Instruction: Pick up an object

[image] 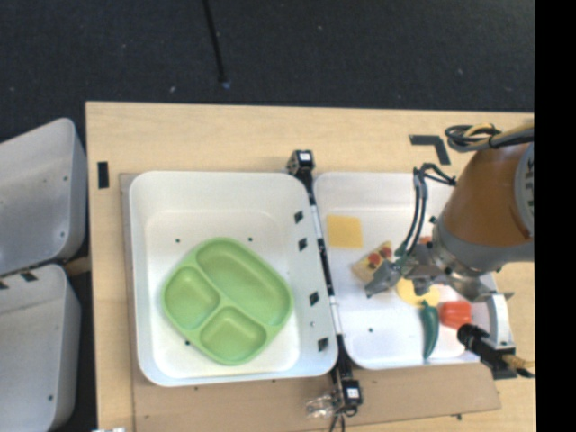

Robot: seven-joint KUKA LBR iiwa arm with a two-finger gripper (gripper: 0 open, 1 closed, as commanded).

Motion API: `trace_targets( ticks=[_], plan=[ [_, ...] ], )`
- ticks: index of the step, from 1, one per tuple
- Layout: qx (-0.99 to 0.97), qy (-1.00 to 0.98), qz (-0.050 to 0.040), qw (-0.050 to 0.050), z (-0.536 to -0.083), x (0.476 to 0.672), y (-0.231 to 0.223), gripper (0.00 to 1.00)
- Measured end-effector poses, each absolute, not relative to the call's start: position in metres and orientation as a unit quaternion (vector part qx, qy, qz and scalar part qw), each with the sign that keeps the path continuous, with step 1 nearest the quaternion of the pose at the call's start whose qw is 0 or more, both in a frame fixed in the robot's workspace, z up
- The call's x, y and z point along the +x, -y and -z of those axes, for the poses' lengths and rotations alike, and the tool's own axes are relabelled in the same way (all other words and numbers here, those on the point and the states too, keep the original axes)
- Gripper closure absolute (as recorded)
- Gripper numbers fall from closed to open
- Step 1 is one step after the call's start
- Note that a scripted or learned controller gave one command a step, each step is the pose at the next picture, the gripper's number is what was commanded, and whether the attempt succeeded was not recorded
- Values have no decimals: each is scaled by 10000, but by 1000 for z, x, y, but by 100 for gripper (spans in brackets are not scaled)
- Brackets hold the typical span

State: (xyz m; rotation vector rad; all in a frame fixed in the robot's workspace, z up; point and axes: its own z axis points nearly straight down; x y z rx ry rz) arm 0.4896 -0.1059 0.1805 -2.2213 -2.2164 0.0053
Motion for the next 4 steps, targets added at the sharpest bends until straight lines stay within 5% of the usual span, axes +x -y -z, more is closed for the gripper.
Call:
trace_targets(
  ticks=[1,2,3,4],
  plan=[
    [-7073,7069,-19,18,-117,490,107,0],
    [-7078,7064,-12,8,-100,490,108,0],
    [-7101,7041,6,-2,-111,491,109,100],
    [-7079,7063,15,-26,-156,496,115,100]
  ],
)
